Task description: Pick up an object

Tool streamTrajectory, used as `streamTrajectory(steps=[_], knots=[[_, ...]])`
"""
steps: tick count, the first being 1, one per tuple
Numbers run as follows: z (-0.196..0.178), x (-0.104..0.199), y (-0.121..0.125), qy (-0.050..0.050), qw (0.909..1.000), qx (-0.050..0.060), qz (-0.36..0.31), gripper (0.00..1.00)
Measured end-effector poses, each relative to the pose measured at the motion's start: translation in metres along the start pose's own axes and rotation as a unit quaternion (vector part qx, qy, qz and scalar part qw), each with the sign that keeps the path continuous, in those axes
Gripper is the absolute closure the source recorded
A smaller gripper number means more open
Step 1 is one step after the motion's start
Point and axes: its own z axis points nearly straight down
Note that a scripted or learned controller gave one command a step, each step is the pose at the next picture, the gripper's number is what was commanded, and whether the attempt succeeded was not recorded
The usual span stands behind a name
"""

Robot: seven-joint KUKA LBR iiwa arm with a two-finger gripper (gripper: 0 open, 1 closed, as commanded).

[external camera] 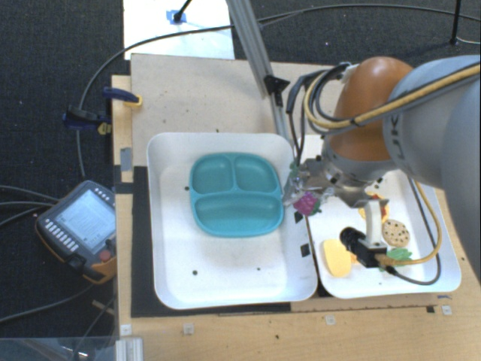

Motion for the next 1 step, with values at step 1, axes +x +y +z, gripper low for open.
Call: streamTrajectory(steps=[1], knots=[[-0.0126, 0.0568, 0.0009, 0.0, 1.0, 0.0, 0.0, 1.0]])
